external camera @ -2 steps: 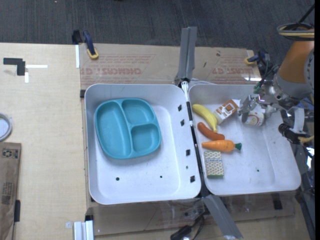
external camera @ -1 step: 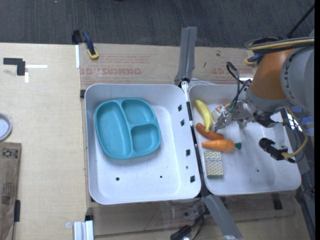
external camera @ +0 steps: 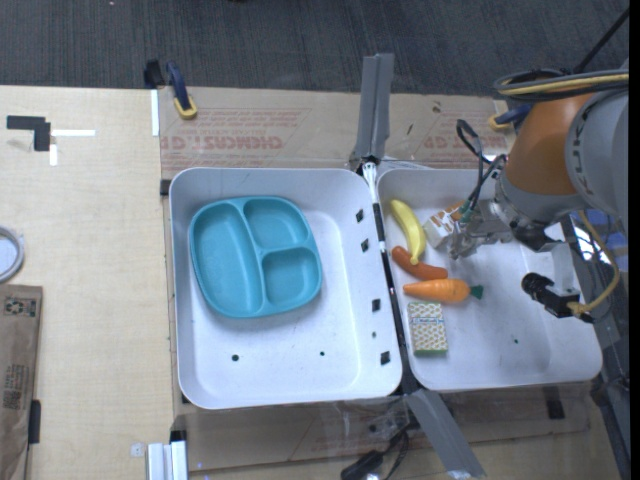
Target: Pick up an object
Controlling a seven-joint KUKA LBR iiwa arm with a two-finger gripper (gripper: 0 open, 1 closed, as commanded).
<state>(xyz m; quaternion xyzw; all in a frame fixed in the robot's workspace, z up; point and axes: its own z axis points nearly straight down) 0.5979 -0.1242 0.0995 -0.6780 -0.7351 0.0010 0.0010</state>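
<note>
Banana [external camera: 406,227], red sausage [external camera: 416,265], carrot [external camera: 438,290] and sponge [external camera: 429,328] lay in a line down the left side of the right bin [external camera: 520,358], banana at the far end, sponge nearest the camera, sausage and carrot close together between. Gripper [external camera: 462,238] hung low just right of the banana, beside a small pale thing too blurred to name; grip state could not be told, nothing seen held. Left bin [external camera: 280,368] held a blue divided plate [external camera: 256,256].
</note>
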